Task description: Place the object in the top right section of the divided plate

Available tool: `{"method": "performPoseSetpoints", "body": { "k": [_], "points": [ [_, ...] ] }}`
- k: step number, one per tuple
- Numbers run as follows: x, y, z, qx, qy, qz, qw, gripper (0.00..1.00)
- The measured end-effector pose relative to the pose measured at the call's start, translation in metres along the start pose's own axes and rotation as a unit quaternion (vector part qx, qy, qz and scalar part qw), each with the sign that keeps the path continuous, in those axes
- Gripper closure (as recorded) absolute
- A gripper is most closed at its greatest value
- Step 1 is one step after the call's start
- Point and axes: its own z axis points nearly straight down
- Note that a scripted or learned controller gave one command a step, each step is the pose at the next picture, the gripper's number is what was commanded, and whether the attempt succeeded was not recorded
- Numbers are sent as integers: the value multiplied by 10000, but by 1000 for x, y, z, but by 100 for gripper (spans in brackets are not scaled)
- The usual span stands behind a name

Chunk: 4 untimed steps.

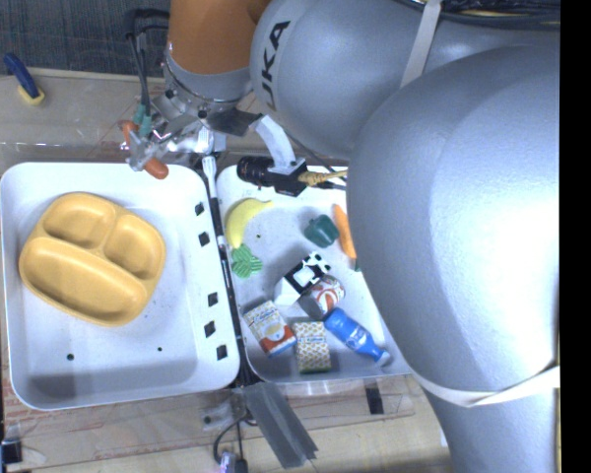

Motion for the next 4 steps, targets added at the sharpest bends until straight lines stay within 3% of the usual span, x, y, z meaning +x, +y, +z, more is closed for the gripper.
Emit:
{"method": "performPoseSetpoints", "body": {
  "k": [2,3,4],
  "points": [
    [2,2,-20,-5,-4,-45,10000,100],
    [-12,-8,37,17,4,105,9999,100],
    [-12,-8,36,14,4,105,9999,0]
  ]
}}
